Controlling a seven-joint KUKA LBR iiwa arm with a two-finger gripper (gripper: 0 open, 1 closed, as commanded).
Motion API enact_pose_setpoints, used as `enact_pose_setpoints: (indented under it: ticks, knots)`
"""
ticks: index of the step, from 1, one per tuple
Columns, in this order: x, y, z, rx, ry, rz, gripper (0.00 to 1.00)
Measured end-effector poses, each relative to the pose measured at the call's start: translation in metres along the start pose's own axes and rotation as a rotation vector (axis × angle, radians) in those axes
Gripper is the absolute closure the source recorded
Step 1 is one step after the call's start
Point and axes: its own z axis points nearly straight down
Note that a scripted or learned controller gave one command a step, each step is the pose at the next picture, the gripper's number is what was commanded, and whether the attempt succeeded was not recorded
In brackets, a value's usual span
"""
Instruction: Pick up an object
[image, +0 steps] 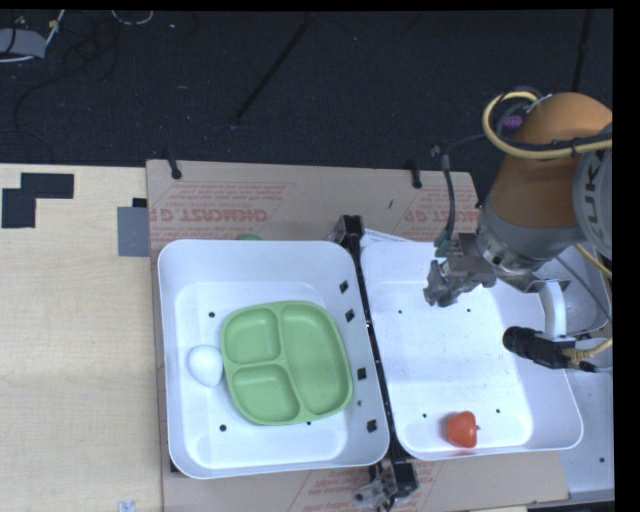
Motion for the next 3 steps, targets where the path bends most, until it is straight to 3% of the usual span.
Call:
enact_pose_setpoints:
  ticks: [3]
  knots:
    - [0.151,-0.050,0.016,0.002,0.000,-0.002,1.00]
